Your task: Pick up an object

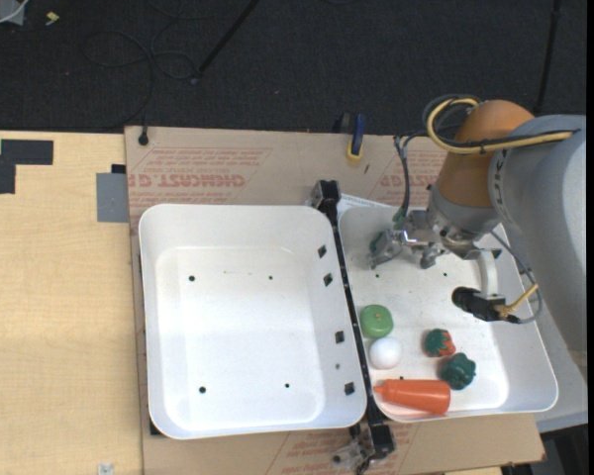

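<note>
Five small objects lie in the right bin [535, 389], with the end effector [404, 246] low over that bin's far end.

Nearest the divider sit a green disc [376, 319] and, just below it, a white ball [384, 353], almost touching. An orange carrot [414, 395] lies along the near rim, beside the ball. To its right are a green lump [459, 370] and, just above that, a red-and-green piece [438, 342], the two close together. The end effector hangs apart from all five, above bare bin floor, and nothing shows between its fingers; whether they are spread or closed cannot be told. The arm [495, 166] comes in from the right. The left bin [168, 265] adjoins the right one on the desk [49, 315].
</note>
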You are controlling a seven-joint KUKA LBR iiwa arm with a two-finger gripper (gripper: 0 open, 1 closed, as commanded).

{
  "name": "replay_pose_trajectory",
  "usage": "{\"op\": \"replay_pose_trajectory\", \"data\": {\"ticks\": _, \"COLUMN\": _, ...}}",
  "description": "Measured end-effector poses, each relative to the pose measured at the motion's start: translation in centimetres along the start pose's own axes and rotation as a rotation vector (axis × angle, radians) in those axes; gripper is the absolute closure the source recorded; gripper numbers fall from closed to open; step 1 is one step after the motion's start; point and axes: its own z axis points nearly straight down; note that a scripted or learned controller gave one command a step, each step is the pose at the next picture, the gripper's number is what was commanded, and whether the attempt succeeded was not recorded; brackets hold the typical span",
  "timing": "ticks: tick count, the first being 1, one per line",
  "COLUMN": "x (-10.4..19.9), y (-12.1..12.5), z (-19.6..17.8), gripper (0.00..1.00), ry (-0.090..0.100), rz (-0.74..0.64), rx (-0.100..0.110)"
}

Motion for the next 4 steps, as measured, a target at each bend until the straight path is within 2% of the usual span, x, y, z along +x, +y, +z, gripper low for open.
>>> {"op": "replay_pose_trajectory", "data": {"ticks": 1, "x": -8.6, "y": -4.9, "z": 0.0, "gripper": 0.0, "ry": -0.004, "rz": 0.011, "rx": 0.008}}
{"op": "replay_pose_trajectory", "data": {"ticks": 2, "x": -2.3, "y": -7.9, "z": 0.1, "gripper": 0.0, "ry": 0.004, "rz": 0.001, "rx": 0.009}}
{"op": "replay_pose_trajectory", "data": {"ticks": 3, "x": -6.4, "y": -12.7, "z": 0.0, "gripper": 0.0, "ry": 0.0, "rz": 0.008, "rx": 0.007}}
{"op": "replay_pose_trajectory", "data": {"ticks": 4, "x": -6.3, "y": -12.5, "z": -1.0, "gripper": 1.0, "ry": 0.001, "rz": 0.009, "rx": 0.005}}
